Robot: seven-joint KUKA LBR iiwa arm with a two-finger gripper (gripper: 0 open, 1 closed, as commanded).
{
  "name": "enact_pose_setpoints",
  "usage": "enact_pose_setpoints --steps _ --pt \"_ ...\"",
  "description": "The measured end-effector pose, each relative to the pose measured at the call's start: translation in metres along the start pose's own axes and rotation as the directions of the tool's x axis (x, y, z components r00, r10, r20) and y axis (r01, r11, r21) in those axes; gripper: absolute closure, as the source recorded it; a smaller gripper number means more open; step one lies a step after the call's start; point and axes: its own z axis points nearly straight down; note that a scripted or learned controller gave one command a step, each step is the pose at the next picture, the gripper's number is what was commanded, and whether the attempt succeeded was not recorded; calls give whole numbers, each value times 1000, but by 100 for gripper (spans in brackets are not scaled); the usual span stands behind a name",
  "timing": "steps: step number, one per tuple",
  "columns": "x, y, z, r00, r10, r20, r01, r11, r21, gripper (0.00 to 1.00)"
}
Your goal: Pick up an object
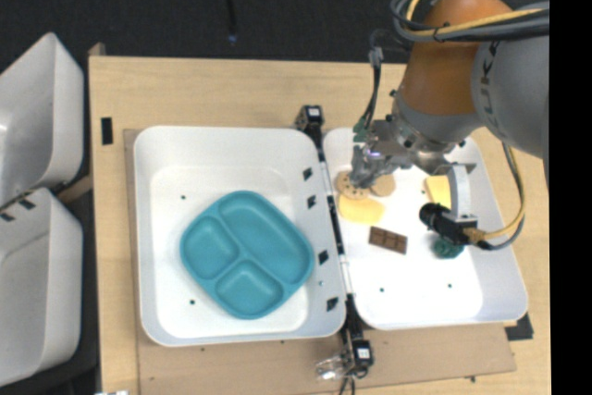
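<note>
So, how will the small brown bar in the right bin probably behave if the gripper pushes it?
The brown bar looks flat and low, so it would probably slide on the smooth right bin floor rather than roll or tip. It seems small, so likely light.

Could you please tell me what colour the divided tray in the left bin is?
The divided tray is teal blue, clearest in the camera view.
</note>
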Motion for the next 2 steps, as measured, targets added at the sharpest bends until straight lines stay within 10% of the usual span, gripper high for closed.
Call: enact_pose_setpoints --steps 2 --pt "98 -47 10 1000 -1 0 1 1000 -1 100"
